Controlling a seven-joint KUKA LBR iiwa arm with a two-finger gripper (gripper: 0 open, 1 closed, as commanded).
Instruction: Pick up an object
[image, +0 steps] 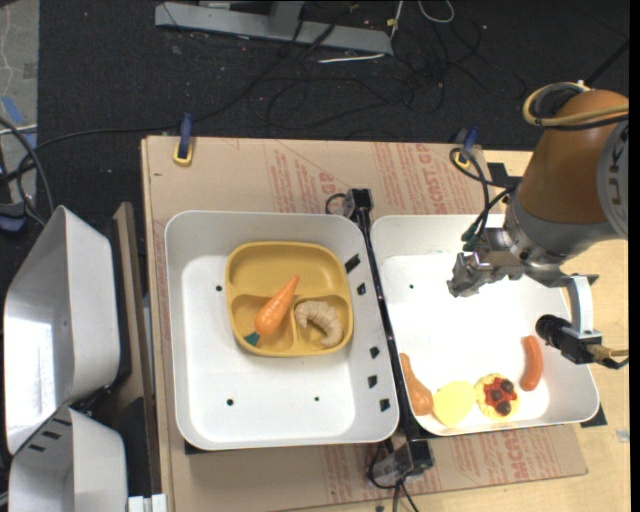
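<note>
The worktop (250, 170) carries 2 shallow white bins side by side, the left bin (195, 330) and the right bin (560, 400).

Left bin: a yellow divided plate (247, 265) sits in its middle. A toy carrot (276, 305) lies across the plate's dividing ridge at a slant, tip toward the far right. A pale toy shrimp (320, 320) lies just beside it in the plate's near right compartment.

Right bin: 4 items lie along the near side. From the left, an orange drumstick-shaped piece (416, 385) lies against the left wall. A pale yellow round piece (453, 402) lies touching or just beside its near end. A small tart (497, 394) with dark and red topping sits just right of the round piece. An orange sausage-shaped piece (531, 362) lies near the right wall, roughly lengthwise near to far.

The arm (570, 170) reaches in from the right over the far part of the right bin. The pincer (470, 275) hangs over bare bin floor in the far left part of the right bin, well apart from all 4 items. Nothing is visible in its grip. How far it is open cannot be told from this slant.

Cables run across the dark floor beyond the worktop.
</note>
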